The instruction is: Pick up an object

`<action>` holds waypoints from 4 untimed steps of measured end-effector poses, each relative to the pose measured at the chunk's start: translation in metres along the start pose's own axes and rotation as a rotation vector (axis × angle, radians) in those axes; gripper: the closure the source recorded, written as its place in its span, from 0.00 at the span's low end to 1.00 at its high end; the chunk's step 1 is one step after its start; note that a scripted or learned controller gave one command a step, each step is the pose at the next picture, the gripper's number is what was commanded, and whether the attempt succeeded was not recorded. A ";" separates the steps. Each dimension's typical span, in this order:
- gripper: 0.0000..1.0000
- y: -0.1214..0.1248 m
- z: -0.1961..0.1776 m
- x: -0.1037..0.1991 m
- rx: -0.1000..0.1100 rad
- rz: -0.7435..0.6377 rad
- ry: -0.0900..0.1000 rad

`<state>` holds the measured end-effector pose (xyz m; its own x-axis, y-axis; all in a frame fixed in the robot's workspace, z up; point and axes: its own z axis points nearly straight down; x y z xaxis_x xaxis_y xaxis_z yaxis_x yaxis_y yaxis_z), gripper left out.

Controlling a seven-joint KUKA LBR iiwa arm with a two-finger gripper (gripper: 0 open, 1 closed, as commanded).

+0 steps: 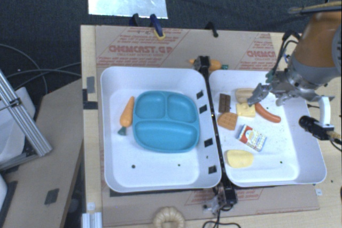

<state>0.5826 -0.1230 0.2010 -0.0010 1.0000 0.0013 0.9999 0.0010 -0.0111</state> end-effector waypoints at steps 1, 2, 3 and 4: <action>0.00 0.003 -0.006 0.000 -0.013 -0.002 -0.002; 0.00 0.002 0.035 0.002 -0.009 -0.001 -0.001; 0.00 0.004 0.077 0.004 -0.008 0.000 -0.001; 0.00 0.007 0.114 0.005 -0.016 0.001 0.002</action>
<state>0.5884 -0.1177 0.0871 -0.0004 1.0000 0.0029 1.0000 0.0004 0.0046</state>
